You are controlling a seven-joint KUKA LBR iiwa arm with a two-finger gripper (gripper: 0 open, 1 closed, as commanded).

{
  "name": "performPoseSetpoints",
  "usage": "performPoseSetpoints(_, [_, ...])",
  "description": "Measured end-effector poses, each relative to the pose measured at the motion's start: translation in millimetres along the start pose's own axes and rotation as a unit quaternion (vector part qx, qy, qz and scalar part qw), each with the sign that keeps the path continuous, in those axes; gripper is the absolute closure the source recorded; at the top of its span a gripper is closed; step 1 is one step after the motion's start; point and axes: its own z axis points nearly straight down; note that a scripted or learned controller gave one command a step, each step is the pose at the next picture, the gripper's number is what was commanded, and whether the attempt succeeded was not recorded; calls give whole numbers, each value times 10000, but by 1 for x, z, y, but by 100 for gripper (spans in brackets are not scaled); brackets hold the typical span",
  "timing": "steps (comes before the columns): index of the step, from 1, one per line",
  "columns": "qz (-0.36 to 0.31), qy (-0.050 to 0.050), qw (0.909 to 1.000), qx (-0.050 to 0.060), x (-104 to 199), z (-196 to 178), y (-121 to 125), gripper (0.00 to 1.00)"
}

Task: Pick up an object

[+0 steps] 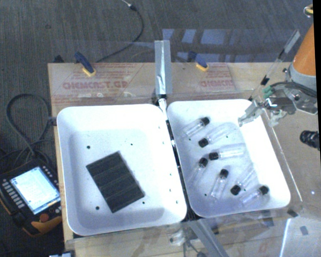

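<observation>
Camera view: the gripper [248,117] hangs over the upper right corner of the right bin [279,199], its thin fingers [245,119] pointing down and left toward the bin floor. Whether they stand apart or together I cannot tell; nothing is visible between them. Clear vials with black caps lie scattered in that bin. The nearest vial [197,126] lies to the left of the gripper and slightly lower in the picture, its long axis slanting from lower left up to its cap at upper right. Another vial [228,152] lies below, roughly level. The left bin [65,157] holds a dark ribbed block [115,181], well apart from the arm.
</observation>
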Motion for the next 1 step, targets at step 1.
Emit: performPoseSetpoints(1, [-868,-4,9962,-26,-1,180,10,0])
